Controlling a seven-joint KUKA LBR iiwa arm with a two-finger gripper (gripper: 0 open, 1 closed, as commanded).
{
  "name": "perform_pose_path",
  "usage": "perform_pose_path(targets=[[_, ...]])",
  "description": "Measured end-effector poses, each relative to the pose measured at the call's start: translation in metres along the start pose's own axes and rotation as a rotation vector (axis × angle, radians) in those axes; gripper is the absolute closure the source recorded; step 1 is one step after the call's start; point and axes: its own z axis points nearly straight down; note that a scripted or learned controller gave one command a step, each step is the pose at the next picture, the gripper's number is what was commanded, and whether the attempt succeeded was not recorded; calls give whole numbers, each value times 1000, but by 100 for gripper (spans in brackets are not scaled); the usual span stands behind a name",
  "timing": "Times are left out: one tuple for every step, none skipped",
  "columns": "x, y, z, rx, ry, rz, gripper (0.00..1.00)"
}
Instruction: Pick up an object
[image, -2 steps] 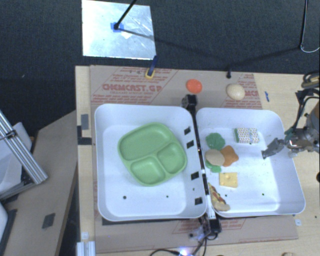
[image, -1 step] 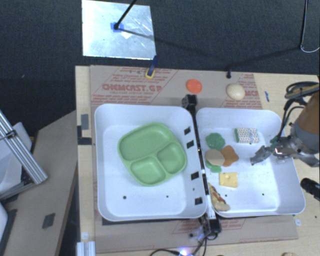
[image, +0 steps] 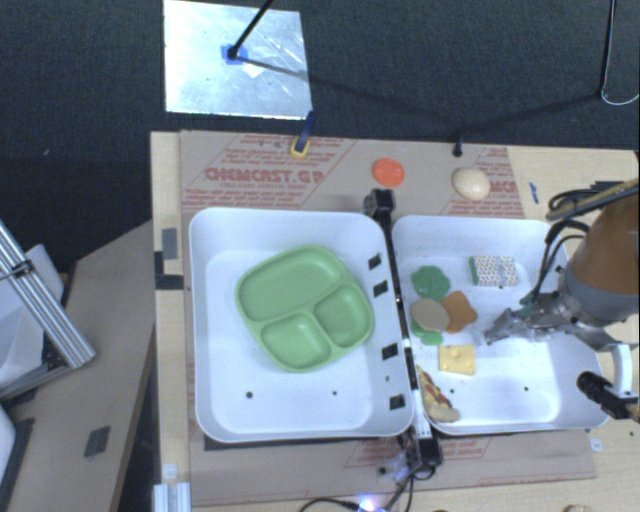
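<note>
Progress is looking slight so far: nothing is lifted, and every candidate is lying on a bin floor.

In the camera view, the gripper (image: 497, 330) is hanging low in the right bin (image: 520, 400), reaching in from three o'clock, with the orange-banded arm (image: 605, 262) bulking behind it. Its tip is pointing toward nine o'clock and narrowing to what looks like a closed point, though the view is too coarse here to be sure, so how far the claw is parted cannot be told. Nothing is showing between the fingers.

The things it could be taking are clustering at the bin's nine o'clock side. A yellow cheese-like block (image: 458, 359) is sitting just at seven o'clock of the tip, near but apart. A tan and orange pile (image: 443, 312) is lying at ten o'clock of the tip, overlapping a green piece (image: 431, 281). A small patterned block (image: 493, 269) is resting at twelve o'clock of the tip. A pale scrap (image: 438, 398) is lying against the bin's wall at seven o'clock.

In the left bin (image: 290, 410), a green divided tray (image: 304, 306) is sitting at the centre, untouched.

The closing on an object and the lift are both remaining to be done, judging from how things are lying.
</note>
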Motion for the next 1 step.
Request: perform_pose_path(targets=[[0, 1, 7, -2, -1, 0, 0]])
